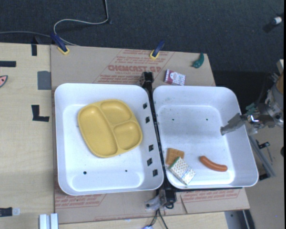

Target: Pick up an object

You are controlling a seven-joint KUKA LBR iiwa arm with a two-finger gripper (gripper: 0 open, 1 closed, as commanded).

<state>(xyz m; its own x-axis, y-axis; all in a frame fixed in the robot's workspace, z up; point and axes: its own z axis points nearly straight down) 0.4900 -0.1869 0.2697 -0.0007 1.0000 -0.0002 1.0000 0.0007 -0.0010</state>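
My desk holds two white bins side by side, and the left bin has a big yellow plate with three parts lying in it. In the right bin, near its front wall, lie a little orange sausage, a small white checked packet and a tiny brown block that touches the packet. My hand is at the right bin's right rim, well apart from the sausage, with nothing in it, and I cannot tell how far open it is.
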